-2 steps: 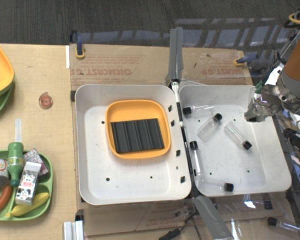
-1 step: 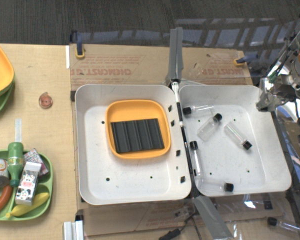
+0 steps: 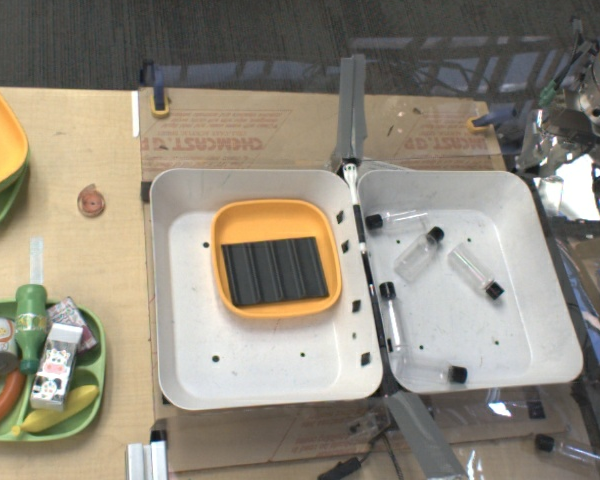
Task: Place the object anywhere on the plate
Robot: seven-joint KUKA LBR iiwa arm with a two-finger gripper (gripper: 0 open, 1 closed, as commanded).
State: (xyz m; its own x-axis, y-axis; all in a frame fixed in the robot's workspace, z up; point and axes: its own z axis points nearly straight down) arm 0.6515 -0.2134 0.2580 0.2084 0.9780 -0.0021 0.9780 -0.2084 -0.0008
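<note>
Two shallow white bins sit side by side on the desk (image 3: 80,148). In the left bin (image 3: 180,368) rests an orange plate (image 3: 275,216) with rounded corners, and a dark ribbed mat (image 3: 276,271) lies across its middle. The right bin (image 3: 540,358) holds two small clear vials with black caps — one vial (image 3: 419,252) lies tilted near the bin's centre, its cap pointing up and to the right, and the other vial (image 3: 475,271) lies just beside it to the right, its cap pointing down and to the right. The two are near each other but not touching, and both are well apart from the plate. At the upper right edge some metal gear shows, blurred and cut off by the frame; whether the pincer is apart or together cannot be told. On the desk to the left sit a green tray (image 3: 80,408) of toy food, a green bottle (image 3: 30,320) standing in it, and part of an orange dish (image 3: 0,138) at the edge.
</note>
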